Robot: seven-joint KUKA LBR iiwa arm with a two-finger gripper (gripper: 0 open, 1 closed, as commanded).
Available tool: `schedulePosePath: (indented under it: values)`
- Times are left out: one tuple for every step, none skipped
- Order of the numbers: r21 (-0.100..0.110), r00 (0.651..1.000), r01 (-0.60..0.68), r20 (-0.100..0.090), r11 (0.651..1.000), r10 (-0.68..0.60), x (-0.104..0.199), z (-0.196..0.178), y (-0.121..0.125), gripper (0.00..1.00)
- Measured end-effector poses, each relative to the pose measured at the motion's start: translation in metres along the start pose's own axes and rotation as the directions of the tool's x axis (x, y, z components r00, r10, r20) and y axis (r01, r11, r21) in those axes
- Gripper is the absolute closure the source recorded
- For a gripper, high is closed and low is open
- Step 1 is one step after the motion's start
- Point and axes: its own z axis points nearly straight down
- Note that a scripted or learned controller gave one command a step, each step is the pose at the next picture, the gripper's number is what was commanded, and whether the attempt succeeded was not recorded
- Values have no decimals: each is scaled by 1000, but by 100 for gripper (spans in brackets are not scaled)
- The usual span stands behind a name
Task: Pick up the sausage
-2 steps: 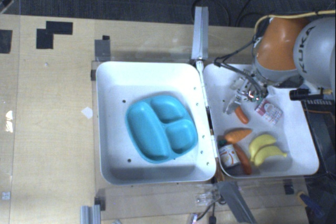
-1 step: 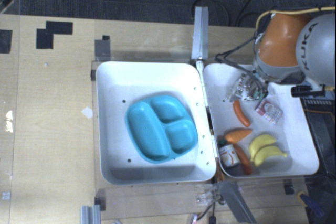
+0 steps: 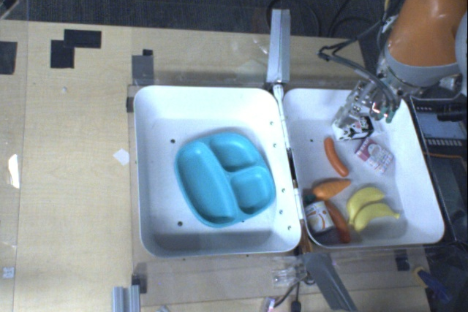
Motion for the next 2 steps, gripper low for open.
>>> schedulePosePath:
  values:
    - [1,1000,0,-2,1000,0,0,1,0,0]
    - [1,999,-42,-3,999,42,-11,113,-31,0]
